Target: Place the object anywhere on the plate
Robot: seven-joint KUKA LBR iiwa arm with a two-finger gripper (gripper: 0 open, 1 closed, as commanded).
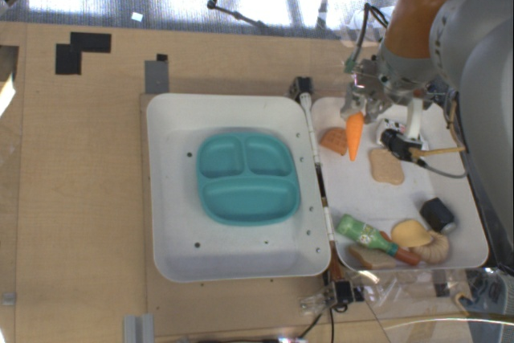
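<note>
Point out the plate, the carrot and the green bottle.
plate [247, 201]: camera view, bare floor of its large lower compartment.
carrot [353, 136]: camera view, middle of its orange body.
green bottle [363, 233]: camera view, middle of its green body.

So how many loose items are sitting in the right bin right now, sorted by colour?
Orange: 2, the carrot at the gripper and an orange chunk.
Tan or beige: 3, a flat piece, a yellowish round piece and a knobbly piece.
Green: 1, a bottle.
Black: 1, a cylinder.
Total: 7.
</note>
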